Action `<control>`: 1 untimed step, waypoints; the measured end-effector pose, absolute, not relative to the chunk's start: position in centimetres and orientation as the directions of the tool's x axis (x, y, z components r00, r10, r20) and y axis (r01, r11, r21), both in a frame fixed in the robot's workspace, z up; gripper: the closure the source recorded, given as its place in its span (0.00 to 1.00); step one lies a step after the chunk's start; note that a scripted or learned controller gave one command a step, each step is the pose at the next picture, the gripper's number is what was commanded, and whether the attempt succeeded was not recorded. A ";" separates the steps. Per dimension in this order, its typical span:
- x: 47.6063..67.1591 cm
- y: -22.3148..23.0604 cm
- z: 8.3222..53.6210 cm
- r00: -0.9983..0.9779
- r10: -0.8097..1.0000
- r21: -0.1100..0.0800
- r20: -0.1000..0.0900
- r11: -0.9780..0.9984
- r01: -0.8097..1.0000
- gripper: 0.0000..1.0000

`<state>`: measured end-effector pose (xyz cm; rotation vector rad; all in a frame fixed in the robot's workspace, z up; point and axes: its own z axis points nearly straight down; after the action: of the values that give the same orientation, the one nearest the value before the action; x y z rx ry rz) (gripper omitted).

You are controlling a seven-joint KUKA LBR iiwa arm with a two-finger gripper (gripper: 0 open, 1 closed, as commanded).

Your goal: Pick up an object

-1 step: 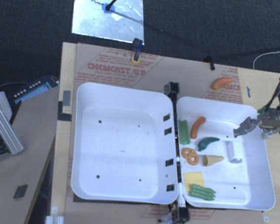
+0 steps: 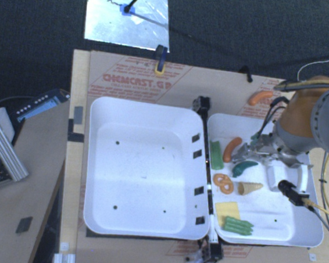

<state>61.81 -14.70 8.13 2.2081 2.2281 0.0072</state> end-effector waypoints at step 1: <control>66.6 -11.3 8.6 -0.011 1.000 -0.012 -0.005 0.011 1.000 0.00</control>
<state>66.59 -11.25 8.57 2.2128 2.2367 -0.0196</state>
